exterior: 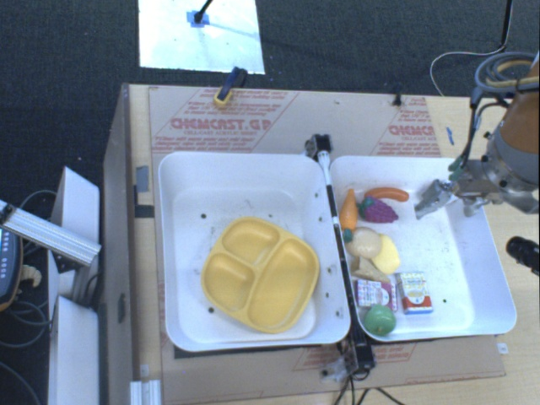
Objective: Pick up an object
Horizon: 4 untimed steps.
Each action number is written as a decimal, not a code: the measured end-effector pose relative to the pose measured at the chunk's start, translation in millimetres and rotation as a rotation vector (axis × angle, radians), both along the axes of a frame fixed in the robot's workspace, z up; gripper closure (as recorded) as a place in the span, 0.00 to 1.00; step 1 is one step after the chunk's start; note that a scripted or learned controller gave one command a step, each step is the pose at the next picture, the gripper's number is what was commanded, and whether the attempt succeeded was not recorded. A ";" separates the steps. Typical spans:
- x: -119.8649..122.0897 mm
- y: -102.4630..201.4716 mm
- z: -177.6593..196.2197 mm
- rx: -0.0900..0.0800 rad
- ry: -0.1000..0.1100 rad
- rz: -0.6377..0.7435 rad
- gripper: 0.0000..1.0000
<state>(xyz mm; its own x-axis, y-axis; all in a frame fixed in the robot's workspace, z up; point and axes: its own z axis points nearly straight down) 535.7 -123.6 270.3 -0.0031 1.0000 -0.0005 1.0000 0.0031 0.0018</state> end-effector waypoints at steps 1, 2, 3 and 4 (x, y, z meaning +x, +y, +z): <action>25.1 38.7 -124.2 0.001 0.004 0.000 0.00; 105.6 31.0 -159.0 0.000 0.000 0.001 0.00; 106.8 31.0 -147.6 0.000 -0.004 0.003 1.00; 106.8 31.0 -147.7 0.000 -0.003 0.003 0.00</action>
